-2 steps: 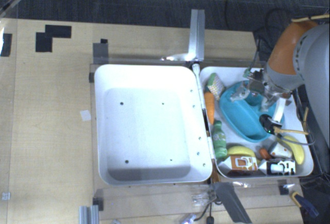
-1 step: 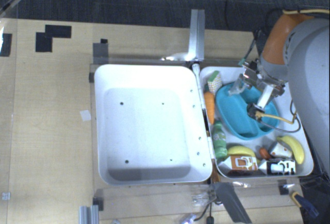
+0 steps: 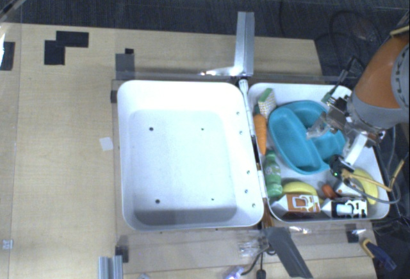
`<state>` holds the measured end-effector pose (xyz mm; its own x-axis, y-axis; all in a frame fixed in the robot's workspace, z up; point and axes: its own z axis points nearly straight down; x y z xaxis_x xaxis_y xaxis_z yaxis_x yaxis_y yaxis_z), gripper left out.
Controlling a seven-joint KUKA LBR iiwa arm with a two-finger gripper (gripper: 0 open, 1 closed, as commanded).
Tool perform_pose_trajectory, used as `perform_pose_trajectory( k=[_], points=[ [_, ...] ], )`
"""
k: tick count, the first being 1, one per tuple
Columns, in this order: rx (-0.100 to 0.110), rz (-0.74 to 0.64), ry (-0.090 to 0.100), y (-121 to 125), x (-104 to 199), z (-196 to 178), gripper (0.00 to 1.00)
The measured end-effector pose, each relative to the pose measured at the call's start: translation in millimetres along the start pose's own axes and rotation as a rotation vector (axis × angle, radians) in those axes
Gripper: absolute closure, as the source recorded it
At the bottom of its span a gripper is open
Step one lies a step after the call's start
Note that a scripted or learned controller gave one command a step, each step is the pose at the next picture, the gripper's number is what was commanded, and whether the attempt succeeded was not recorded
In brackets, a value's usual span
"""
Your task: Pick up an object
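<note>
The right bin (image 3: 301, 88) holds a jumble of objects. A blue bowl (image 3: 295, 136) lies tilted in its middle. An orange carrot (image 3: 259, 132) lies along the bin's left wall, with a green bottle-like item (image 3: 273, 175) below it. A yellow banana (image 3: 365, 180) sits near the right front corner, and a yellow and brown packet (image 3: 301, 197) and a black and white item (image 3: 349, 208) lie at the front. My gripper (image 3: 322, 129) reaches in from the right and sits over the blue bowl's right side, low among the objects.
The left bin (image 3: 128, 143) is a plain white tray beside the right one. A metal post (image 3: 245, 43) stands behind the gap between the bins. Cables run from the wrist down to the bin's right edge (image 3: 383, 172).
</note>
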<state>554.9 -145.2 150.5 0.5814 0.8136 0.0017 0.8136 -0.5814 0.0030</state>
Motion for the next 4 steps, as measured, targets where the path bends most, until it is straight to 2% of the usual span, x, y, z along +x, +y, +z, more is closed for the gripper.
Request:
perform_pose_trajectory(
  k=[1,2,3,4],
  points=[
    [0.001,0.063,-0.001,-27,-70,-9,0.00],
    [-0.009,0.186,0.002,-35,-63,18,0.00],
    [0.006,0.331,0.013,-24,-75,15,0.00],
    [-0.001,0.545,-0.001,-19,-88,-50,0.00]
  ],
)
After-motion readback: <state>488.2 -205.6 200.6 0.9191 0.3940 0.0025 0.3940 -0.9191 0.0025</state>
